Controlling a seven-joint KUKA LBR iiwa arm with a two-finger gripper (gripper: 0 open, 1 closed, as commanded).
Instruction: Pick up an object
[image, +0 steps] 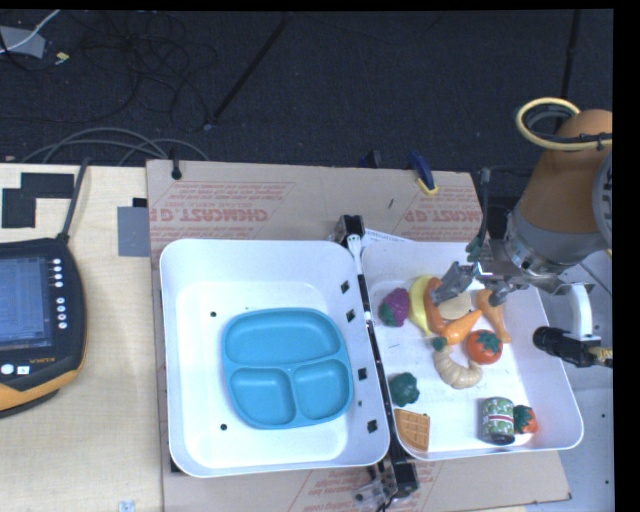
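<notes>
Divided plate (285, 365) in left bin (190, 300) — toy foods (462, 345) in right bin (560, 415).

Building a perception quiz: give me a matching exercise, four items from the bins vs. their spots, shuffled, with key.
Items:
1. blue divided plate
2. tomato
3. can
4. broccoli

Places:
A. right bin, by the divider between the bins
B. right bin, near front corner
C. left bin
D. right bin, just below the gripper

Pairs: 1-C, 2-D, 3-B, 4-A
</notes>
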